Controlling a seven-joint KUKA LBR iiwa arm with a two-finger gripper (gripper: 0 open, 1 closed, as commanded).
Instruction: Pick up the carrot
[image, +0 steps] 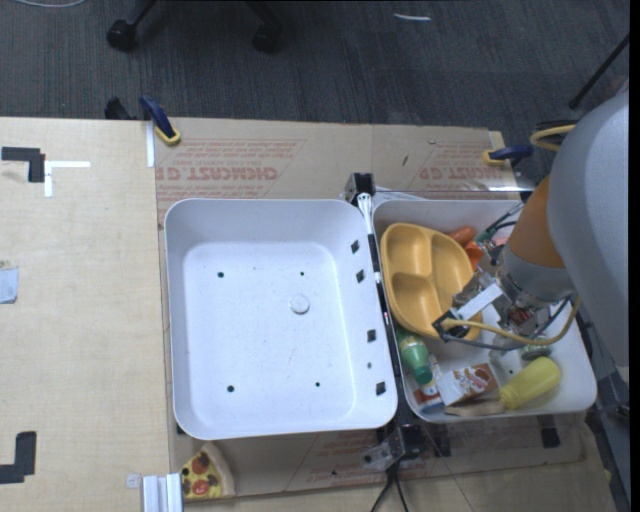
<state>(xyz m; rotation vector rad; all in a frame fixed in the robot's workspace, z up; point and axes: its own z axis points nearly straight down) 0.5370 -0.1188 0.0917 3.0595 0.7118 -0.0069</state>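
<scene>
Orange carrot (463, 236): right bin (575, 395), upper part, behind yellow dish (425, 272).
Gripper (462, 318): right of centre, over dish's lower edge; finger state: cannot tell.
Left bin (190, 300): mid-frame.

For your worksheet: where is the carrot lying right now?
The carrot lies in the right bin, at its far edge, just behind the yellow divided dish, partly hidden.

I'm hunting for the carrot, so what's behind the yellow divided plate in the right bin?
An orange piece, likely the carrot, pokes out behind the yellow divided plate. The arm covers the rest of it.
</scene>
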